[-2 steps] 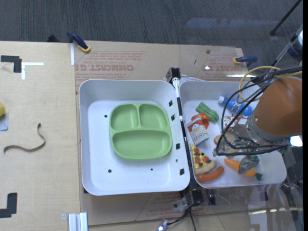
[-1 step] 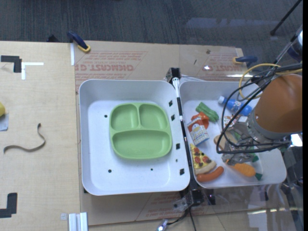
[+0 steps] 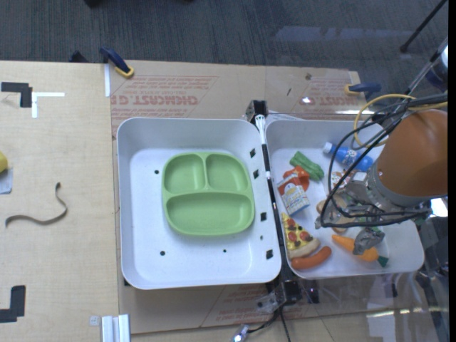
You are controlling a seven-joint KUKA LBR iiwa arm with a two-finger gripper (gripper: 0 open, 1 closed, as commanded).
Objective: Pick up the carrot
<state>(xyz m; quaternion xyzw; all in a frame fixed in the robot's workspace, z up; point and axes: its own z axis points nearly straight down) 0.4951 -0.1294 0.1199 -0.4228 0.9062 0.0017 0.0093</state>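
Nearest me, the carrot (image 3: pixel 354 246) lies at the front of the right bin (image 3: pixel 406 263), just right of the sausage (image 3: pixel 311 259), with the gripper (image 3: pixel 367 242) right over it. How its grip stands I cannot tell. It should come straight down, clear of the pizza slice (image 3: pixel 299 237) and the green tray (image 3: pixel 209 194) in the left bin (image 3: pixel 135 212) beyond.
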